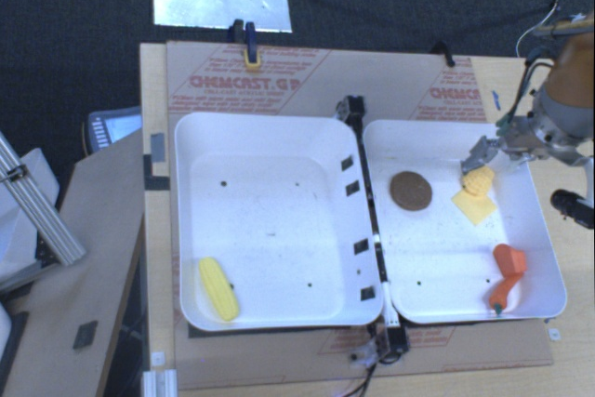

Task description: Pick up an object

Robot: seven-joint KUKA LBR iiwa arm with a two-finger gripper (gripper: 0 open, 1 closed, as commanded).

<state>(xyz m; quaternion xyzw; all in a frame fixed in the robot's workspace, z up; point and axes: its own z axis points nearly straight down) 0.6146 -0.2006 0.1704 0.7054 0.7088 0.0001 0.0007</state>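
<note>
**Gripper parked over the yellow stuff in the right bin, here's how I figured it'd handle**

So at this moment the arm (pixel 565 93) was reaching in from the right, with the gripper (pixel 482 165) down at the far right part of the right bin (pixel 548 302). Right at its tip sat a small yellow lump (pixel 479 180), touching or nearly touching the fingers. Honestly the view was too blurry there to say whether the lump was actually pinched or just sitting under the tip, and I couldn't tell how wide the jaws stood either.

Just beside the lump, nearer the camera, lay a flat yellow wedge (pixel 475 205) that looked like toy cheese. My guess was that both were light plastic play food: stiff, smooth, a bit slippery. The lump looked the better bet, since it was chunky enough to squeeze across its sides. The wedge lay low, so fingers would likely skid off it.

Other options in that bin: a brown disc (pixel 410 191) near the middle, flat and awkward, and an orange carrot (pixel 506 272) at the near right corner, which I'd have grabbed across its thick end. A yellow corn cob (pixel 218 288) lay in the left bin (pixel 186 200), well apart from the gripper.
</note>
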